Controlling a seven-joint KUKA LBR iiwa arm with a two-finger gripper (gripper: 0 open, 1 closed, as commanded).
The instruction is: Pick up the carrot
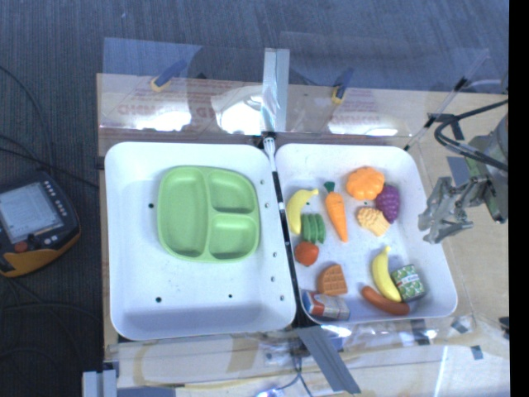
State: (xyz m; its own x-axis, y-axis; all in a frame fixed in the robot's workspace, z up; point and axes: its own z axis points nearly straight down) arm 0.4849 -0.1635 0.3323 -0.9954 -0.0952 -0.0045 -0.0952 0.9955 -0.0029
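Nearest, a can is lying by the bin's front wall; the claw, seemingly spread and empty, is hovering right of the carrot.

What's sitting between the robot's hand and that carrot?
In the camera view, between hand and orange toy carrot: a yellow corn piece and purple grape bunch.

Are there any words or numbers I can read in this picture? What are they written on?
No words or numbers can be read here.
Green box in the right bin: it has a printed label, too small and blurred to read.
Can at the front of that bin: its label is blurred too.
Handheld controller on the floor at the left: its screen is too blurred to read.
The carrot and the green tray have no writing.
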